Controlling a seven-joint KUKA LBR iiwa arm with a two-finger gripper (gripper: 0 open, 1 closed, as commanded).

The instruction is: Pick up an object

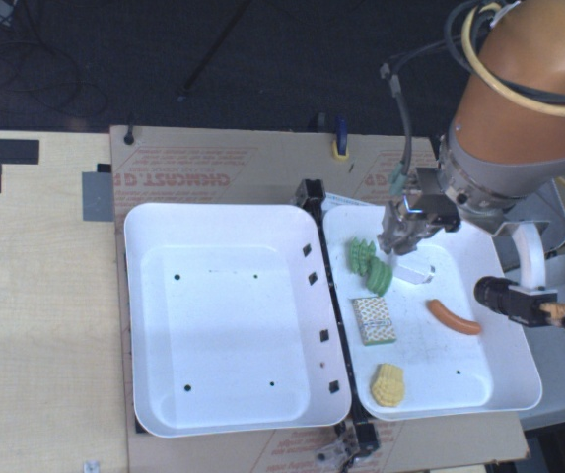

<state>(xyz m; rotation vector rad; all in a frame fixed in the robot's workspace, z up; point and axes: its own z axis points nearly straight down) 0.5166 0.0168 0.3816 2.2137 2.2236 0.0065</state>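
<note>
While gripper (397, 247) hovers over right bin (504, 387), claw state unclear; green piece (370, 265) just beside it, checkered block (374, 320), sausage (454, 316), corn (388, 385) nearby.

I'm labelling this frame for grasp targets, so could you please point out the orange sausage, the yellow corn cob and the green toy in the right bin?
orange sausage (454, 317), camera view, middle of its body.
yellow corn cob (388, 385), camera view, centre of its kernels.
green toy (370, 265), camera view, its ridged middle.
</note>
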